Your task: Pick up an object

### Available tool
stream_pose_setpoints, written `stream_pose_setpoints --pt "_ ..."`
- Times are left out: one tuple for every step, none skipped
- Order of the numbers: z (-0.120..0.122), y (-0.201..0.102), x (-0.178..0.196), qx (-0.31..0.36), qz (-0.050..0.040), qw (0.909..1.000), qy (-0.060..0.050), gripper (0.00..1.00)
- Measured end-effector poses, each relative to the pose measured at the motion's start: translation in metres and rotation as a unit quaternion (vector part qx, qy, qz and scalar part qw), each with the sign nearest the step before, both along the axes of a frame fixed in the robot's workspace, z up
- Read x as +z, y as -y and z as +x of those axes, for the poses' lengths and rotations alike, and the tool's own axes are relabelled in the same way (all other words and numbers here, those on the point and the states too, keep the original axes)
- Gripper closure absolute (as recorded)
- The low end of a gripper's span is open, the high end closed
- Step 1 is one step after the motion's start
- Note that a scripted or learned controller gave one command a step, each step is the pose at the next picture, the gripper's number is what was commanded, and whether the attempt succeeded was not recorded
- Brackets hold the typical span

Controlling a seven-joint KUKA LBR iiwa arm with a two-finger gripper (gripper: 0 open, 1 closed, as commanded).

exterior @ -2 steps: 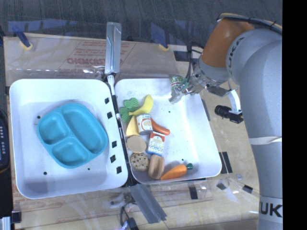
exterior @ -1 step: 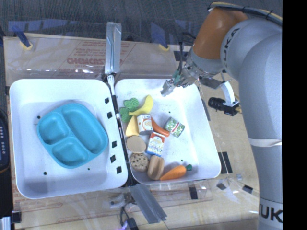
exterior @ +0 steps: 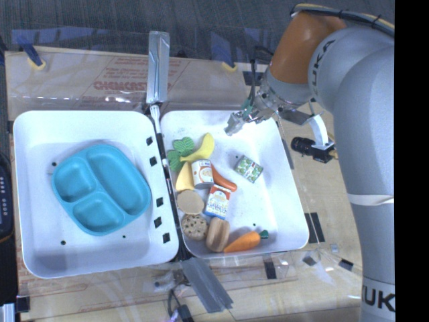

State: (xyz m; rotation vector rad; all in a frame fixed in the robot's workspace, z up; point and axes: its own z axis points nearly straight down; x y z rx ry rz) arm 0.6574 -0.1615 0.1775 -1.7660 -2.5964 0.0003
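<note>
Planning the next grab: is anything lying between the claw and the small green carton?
Nothing visible. The claw hangs over bare bin floor near the far wall, and the green carton lies alone just nearer the camera, apart from the other food.

The grey arm (exterior: 362, 146) reaches in from the right, its orange band (exterior: 301, 42) just above the wrist (exterior: 278, 99). From the wrist the gripper (exterior: 234, 124) slants down and to the left, its small metal tip lowest. Nothing shows between its fingers.
</note>
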Motion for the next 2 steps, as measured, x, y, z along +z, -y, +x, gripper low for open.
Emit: stream_pose_setpoints --pt "0.0012 -0.0007 0.0114 0.003 -0.0003 1.0 0.001 1.0" --pt "0.001 -0.0008 0.011 0.003 -0.0004 1.0 0.001 0.0"
